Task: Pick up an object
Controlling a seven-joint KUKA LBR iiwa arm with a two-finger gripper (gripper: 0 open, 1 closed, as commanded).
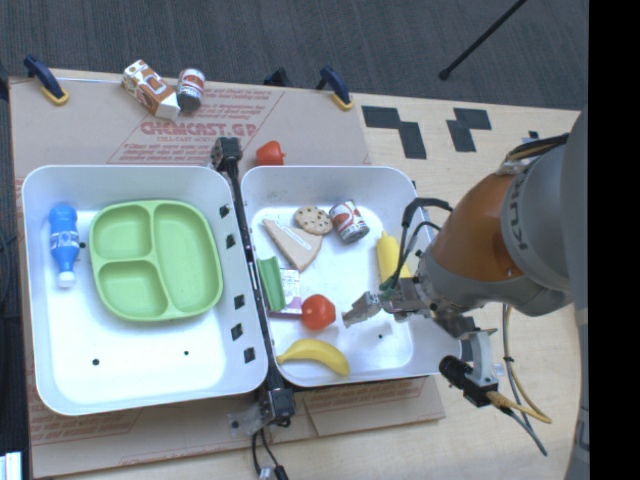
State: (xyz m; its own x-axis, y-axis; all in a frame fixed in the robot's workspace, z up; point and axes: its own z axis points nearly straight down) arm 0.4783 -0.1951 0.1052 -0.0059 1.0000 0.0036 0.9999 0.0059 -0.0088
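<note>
The arm (500, 238) reaches in from the right, its orange band above the wrist hanging over the right bin's (400, 183) right edge. The gripper (362, 311) sits low in that bin, toward its lower right part, just right of a red tomato (318, 311). Whether the jaws are open or closed cannot be told, and nothing can be seen between them.

In the right bin, a banana (315, 356) lies along the near edge, below the tomato. A green packet (270, 280) lies against the left wall, with a wedge of bread or cheese (293, 242) above it near the middle. A cookie (313, 219) and a small can (349, 221) rest toward the far edge, and a yellow item (387, 256) lies by the right wall, partly behind the arm's cables.

The left bin (130, 368) holds a green divided plate (155, 260) and a blue bottle (63, 240) by its left wall.

On the surface beyond the bins lie a small carton (148, 86), another can (190, 89) and a red object (269, 153)
</note>
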